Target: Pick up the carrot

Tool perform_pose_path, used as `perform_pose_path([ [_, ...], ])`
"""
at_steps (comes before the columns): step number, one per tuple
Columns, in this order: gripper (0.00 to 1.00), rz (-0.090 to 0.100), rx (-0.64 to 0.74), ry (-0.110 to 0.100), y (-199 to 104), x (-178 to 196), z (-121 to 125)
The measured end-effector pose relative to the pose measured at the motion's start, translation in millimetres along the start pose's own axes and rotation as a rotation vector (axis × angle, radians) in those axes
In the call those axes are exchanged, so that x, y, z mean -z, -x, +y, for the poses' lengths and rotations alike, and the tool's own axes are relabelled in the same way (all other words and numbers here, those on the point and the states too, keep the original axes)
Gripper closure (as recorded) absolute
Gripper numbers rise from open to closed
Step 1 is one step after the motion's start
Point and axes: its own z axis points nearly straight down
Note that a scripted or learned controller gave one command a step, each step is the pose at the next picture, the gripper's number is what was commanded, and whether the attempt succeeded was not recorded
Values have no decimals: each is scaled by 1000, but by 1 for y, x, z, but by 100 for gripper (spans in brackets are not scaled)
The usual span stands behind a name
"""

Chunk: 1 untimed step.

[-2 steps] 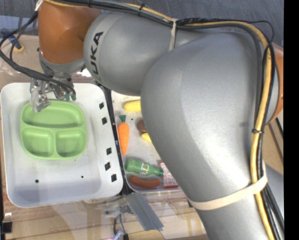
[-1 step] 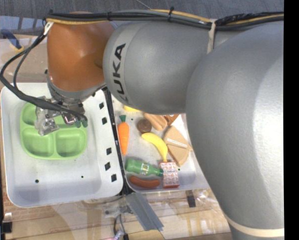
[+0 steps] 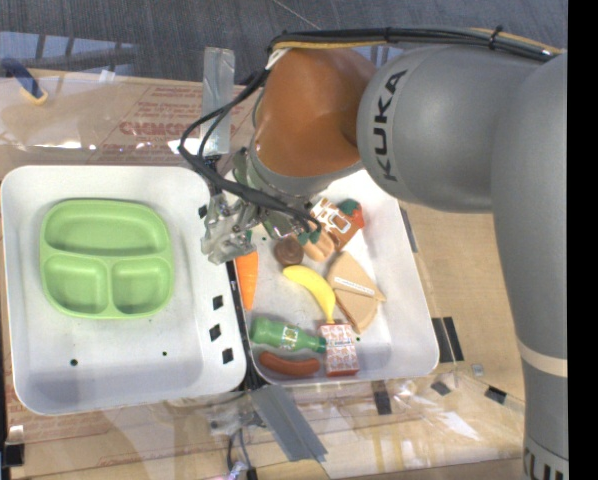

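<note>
The orange carrot [image 3: 246,280] lies lengthwise along the left wall of the right bin [image 3: 411,298], its thick end up and its tip pointing toward the front. My gripper [image 3: 227,236] hangs just above the carrot's thick end, at the bin's near-left part, and covers that end. The grey arm with its orange band [image 3: 309,108] comes in from the upper right and hides the back of the bin.
Beside the carrot lie a banana [image 3: 314,290], a green bottle [image 3: 287,337], a sausage [image 3: 289,365], a red-and-white packet [image 3: 339,350], a sandwich wedge [image 3: 354,293] and a brown piece [image 3: 288,251]. The left bin [image 3: 19,268] holds a green divided tray [image 3: 106,258].
</note>
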Motion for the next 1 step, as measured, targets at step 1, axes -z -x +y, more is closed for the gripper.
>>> perform_pose_path([
  [1,100,-6,14,2,5,1,-13],
])
